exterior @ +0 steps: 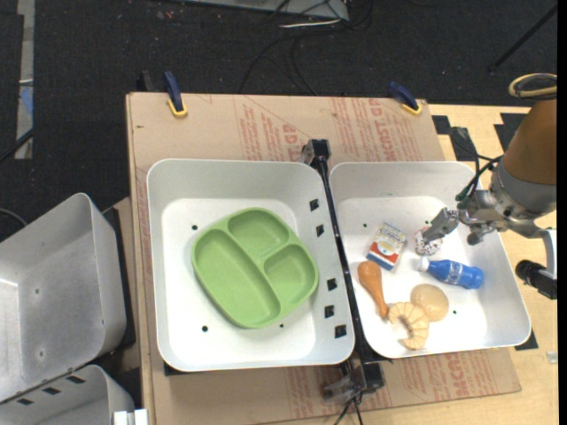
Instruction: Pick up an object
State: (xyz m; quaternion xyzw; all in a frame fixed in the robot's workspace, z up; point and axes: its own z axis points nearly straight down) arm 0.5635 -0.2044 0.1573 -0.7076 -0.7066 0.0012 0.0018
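Gripper: we saw its fingers spread, grasping nothing.
Blue bottle: lay at its 5 o'clock, just beside.

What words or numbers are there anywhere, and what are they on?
Cardboard sheet under the bins: red printed letters, upside down from this view, too blurred to read.
Small carton in the right bin: red, white and blue print, too small to read.
Blue bottle: no label readable.
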